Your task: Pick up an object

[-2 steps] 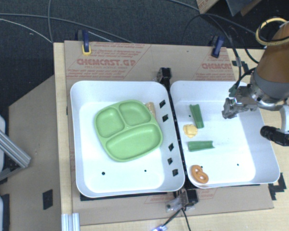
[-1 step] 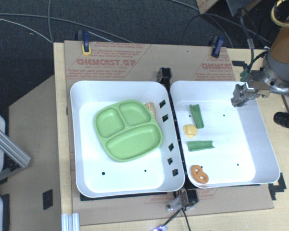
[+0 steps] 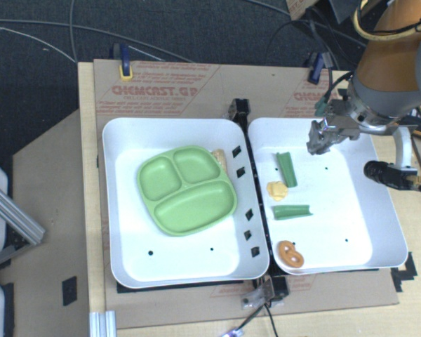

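Hovering hand, fingers unclear, tan item half-hidden behind green plate

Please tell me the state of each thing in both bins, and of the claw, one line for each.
Green divided plate: flat in left bin, right side up.
Upper green stick: lying in right bin.
Lower green stick: lying, untouched.
Yellow piece: between the sticks.
Pretzel: near front wall.
Claw: above right bin, holding nothing visible.

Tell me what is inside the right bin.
Inside the right bin: two green sticks, a small yellow piece and a pretzel. The gripper covers part of the far floor.
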Controlling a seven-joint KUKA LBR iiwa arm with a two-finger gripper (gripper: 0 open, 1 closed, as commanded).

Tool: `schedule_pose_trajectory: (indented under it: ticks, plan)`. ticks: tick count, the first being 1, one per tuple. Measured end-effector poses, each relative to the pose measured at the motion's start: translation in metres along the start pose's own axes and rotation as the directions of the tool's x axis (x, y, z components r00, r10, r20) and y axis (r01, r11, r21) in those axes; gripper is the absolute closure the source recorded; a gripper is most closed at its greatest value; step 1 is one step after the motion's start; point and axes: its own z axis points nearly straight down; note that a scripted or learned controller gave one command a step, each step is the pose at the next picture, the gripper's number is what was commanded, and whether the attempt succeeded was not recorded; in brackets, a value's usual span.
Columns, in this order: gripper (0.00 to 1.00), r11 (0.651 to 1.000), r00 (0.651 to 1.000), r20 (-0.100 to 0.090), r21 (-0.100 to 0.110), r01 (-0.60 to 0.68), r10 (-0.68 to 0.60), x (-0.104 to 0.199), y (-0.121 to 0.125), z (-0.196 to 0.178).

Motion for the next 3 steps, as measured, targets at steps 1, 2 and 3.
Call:
schedule_pose_trajectory:
  ticks: [1,2,3]
  plan:
    - [1.0,1.0,1.0,0.0,-0.001,-0.001,0.001,0.052,0.007,-0.001]
    - [1.0,1.0,1.0,0.0,0.003,-0.002,0.002,0.095,0.006,0.005]
    - [1.0,1.0,1.0,-0.002,0.005,0.001,-0.001,0.154,0.008,0.028]
